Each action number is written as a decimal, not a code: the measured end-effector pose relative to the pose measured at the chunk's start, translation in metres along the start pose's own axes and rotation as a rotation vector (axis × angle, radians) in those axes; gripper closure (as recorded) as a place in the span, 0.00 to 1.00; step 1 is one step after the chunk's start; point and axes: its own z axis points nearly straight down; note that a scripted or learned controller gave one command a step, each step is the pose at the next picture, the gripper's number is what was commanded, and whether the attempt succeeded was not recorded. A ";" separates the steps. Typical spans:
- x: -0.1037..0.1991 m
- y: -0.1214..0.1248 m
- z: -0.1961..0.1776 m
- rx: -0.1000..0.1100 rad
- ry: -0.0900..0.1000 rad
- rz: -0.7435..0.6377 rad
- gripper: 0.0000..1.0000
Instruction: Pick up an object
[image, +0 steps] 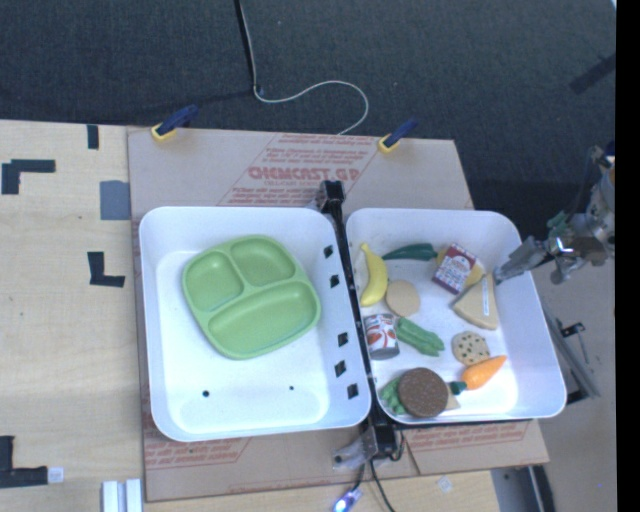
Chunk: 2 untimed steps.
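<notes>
The right bin (520, 400) holds several toy foods: a yellow banana (373, 275), a green pepper (410, 252), a red carton (453, 268), a cheese wedge (478, 305), a beige disc (403, 298), a small can (381, 335), a green pickle (420, 337), a chip cookie (469, 347), a carrot (483, 372) and a burger (422, 392). My gripper (515, 262) hangs at the bin's right rim, just right of the carton and above the cheese wedge. It is small and dark against the rim, and nothing shows in it.
The left bin (165, 400) carries a green divided plate (253, 296). A black divider (345, 300) runs between the bins. Cardboard (300, 170) lies under both bins, held by clamps at its back edge, with a white cable (300, 95) beyond.
</notes>
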 end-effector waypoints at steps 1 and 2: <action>-0.003 -0.057 -0.276 -0.018 -0.008 0.000 0.00; -0.003 -0.055 -0.276 -0.003 -0.003 -0.001 1.00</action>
